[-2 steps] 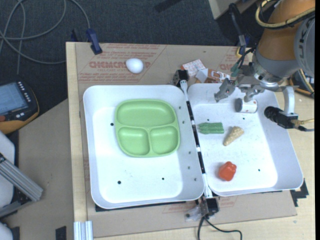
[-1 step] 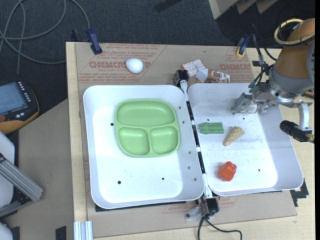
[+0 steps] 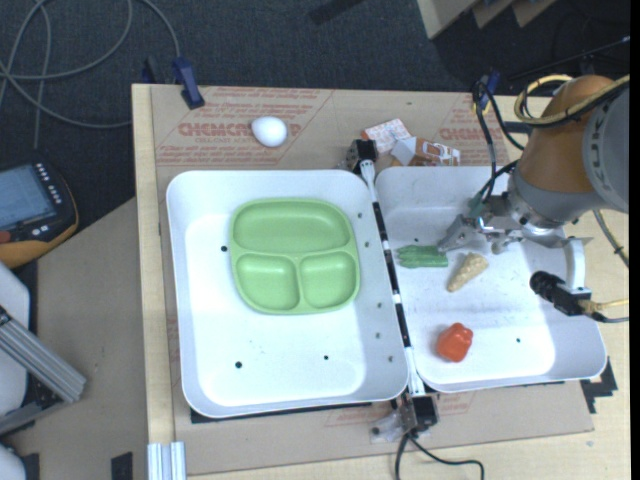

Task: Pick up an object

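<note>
The right bin (image 3: 520, 363) holds three loose objects. A flat green piece (image 3: 422, 258) lies near its left wall, a beige wedge-shaped piece (image 3: 465, 271) lies just right of it, and a small red object (image 3: 454, 342) sits toward the front. My gripper (image 3: 473, 243) hangs low over the bin's middle, directly above and behind the beige piece and right of the green one. Its fingers are spread open, with nothing between them. The grey arm with its orange band (image 3: 560, 148) reaches in from the right.
A green divided plate (image 3: 295, 253) lies in the left bin (image 3: 200, 298). On the bench behind the bins rest a white egg-like ball (image 3: 268, 130) and some small packets (image 3: 405, 145). A black cable fitting (image 3: 555, 293) sits over the right bin's right side.
</note>
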Controlling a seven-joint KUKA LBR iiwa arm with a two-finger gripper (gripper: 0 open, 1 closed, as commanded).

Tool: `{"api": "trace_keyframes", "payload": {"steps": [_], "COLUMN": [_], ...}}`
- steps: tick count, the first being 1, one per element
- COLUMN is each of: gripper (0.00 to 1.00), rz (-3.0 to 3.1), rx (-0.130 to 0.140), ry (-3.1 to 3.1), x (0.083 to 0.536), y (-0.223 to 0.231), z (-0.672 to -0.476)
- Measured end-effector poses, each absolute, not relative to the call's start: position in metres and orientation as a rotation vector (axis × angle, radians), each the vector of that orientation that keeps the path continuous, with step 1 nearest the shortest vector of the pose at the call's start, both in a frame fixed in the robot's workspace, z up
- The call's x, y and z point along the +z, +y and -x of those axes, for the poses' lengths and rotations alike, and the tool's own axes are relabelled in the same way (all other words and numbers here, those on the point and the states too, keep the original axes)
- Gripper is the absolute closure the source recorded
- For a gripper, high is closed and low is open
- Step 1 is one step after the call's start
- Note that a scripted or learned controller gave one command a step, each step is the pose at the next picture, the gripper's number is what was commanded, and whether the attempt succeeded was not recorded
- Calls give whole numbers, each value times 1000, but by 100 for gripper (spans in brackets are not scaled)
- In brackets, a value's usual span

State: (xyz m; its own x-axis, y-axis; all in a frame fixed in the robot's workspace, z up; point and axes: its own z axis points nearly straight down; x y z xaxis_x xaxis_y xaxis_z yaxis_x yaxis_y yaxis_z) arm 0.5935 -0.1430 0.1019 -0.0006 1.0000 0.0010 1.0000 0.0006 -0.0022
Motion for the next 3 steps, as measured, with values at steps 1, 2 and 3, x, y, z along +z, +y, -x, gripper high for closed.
{"api": "trace_keyframes", "payload": {"steps": [1,2,3], "gripper": [0,100,100], "rz": [2221,2223,2220], "rx": [2,-1,-2], "ry": [-2219,-2220,-2224], "x": [84,94,185], "y": [-144,-144,-62], "z": [-558,-559,-562]}}
